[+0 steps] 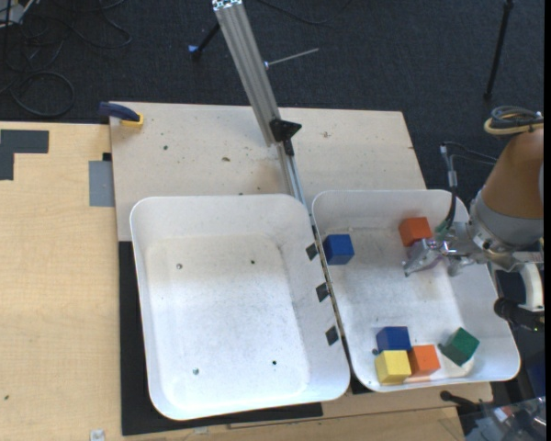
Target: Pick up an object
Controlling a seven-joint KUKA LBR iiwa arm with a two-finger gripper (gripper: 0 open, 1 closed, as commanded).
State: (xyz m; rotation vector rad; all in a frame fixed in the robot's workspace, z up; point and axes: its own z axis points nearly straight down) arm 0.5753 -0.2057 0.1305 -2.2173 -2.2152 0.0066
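Reaching: the grey arm with its orange band comes in from the right, and its claw [421, 261] sits low in the right bin [367, 375].
Claw: the metal tips are too small and blurry, so I cannot tell how they stand. I see no block between them.
Closest thing: an orange block [414, 231] sits just beside the claw, up and a little left of it.
Other blocks: a blue block [339, 248] rests near the bin's left wall. At the front, a dark blue block [393, 338], a yellow block [393, 367] and a second orange block [425, 360] sit bunched together, with a green block [460, 345] just beside them.
Done: my guess is that nothing is picked up yet.
Left: grab a block, likely the orange one, and lift it.
Shapes: the blocks are small cubes with flat faces and plain bright colors.
Bins: white, shallow, with round corners and dark speckles. The left bin [165, 219] is beside the right one.
Worktop [202, 145]: pale, flat wood.
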